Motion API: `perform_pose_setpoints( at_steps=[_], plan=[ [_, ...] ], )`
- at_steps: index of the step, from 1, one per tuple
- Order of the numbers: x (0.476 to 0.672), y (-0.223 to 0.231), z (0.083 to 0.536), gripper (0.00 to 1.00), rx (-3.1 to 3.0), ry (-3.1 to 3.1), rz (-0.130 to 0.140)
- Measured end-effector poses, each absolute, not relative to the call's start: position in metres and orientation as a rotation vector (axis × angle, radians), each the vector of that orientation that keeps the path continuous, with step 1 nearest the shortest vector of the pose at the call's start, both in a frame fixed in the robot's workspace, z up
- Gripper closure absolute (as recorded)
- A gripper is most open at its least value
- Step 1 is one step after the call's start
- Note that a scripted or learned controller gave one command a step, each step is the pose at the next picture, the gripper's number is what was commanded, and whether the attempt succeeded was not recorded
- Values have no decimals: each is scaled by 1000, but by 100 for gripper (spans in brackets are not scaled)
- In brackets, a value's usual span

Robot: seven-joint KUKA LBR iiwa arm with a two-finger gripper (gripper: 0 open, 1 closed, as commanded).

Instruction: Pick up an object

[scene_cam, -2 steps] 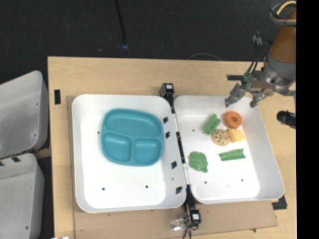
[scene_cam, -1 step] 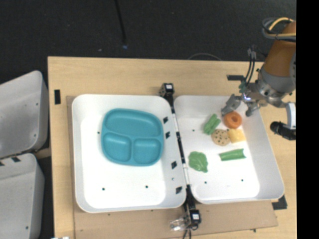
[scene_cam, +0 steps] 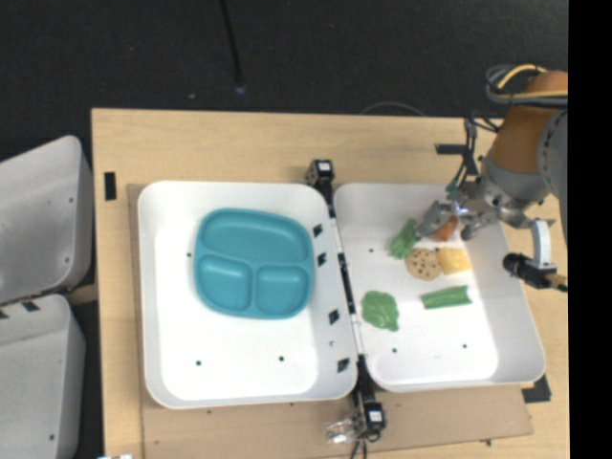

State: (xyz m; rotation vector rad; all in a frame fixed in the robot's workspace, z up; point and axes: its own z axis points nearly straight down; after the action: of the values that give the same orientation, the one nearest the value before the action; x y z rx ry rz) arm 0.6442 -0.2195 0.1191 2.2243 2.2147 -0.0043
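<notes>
Two white bins sit side by side on the table (scene_cam: 239,146), with the hand (scene_cam: 453,218) low over the right bin's far part.

Left bin (scene_cam: 172,352) carries a teal tray (scene_cam: 254,262) with three compartments, lying flat near its middle. Right bin (scene_cam: 497,342) carries the small things: a green pod (scene_cam: 403,238) just beside the hand, a round cookie (scene_cam: 423,263) touching a yellow block (scene_cam: 454,258), a flat green strip (scene_cam: 446,298) nearer the camera, and a leafy green piece (scene_cam: 381,310) close to the divider between the bins. An orange bit (scene_cam: 447,228) shows right at the hand's tip, but I cannot tell whether it lies between the fingers or whether they stand wide or narrow. The grey arm (scene_cam: 521,151) with its orange band comes in from the right.
</notes>
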Motion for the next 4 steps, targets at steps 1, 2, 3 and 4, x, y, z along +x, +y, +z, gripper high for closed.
perform_pose_setpoints(
  at_steps=[1,2,3,4],
  plan=[
    [646,-220,134,100,2218,2211,1],
    [650,-223,200,100,2215,2215,6],
    [650,-224,202,100,2217,2222,0],
    [634,-178,198,100,2217,2226,-1]
  ],
)
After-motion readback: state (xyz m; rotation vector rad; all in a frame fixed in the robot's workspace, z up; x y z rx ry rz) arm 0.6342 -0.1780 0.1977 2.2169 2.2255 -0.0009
